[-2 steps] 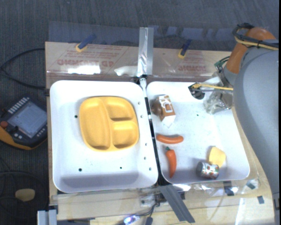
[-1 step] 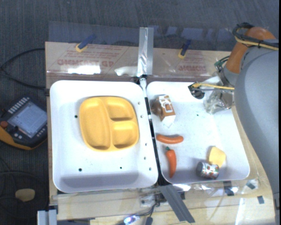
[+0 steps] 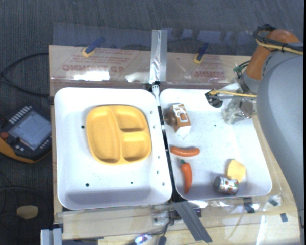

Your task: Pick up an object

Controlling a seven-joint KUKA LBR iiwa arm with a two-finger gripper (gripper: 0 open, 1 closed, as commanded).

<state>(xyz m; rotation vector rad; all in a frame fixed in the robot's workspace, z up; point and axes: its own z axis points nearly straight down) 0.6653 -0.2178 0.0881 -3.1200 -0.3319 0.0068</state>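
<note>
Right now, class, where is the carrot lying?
The carrot lies in the right bin, near its front-left corner, just below the sausage and left of the can.

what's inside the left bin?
The left bin holds one yellow divided tray with three compartments, nothing visible in them. The bin floor under the tray is covered, so anything beneath it can't be seen.

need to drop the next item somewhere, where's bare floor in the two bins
Left bin: a bare strip along its near edge, below the yellow divided plate, plus a narrow margin beside its left wall. Right bin: open floor in the middle, between the hot dog, the yellow wedge and the gripper. Its left side is crowded: small carton, hot dog, carrot.
</note>
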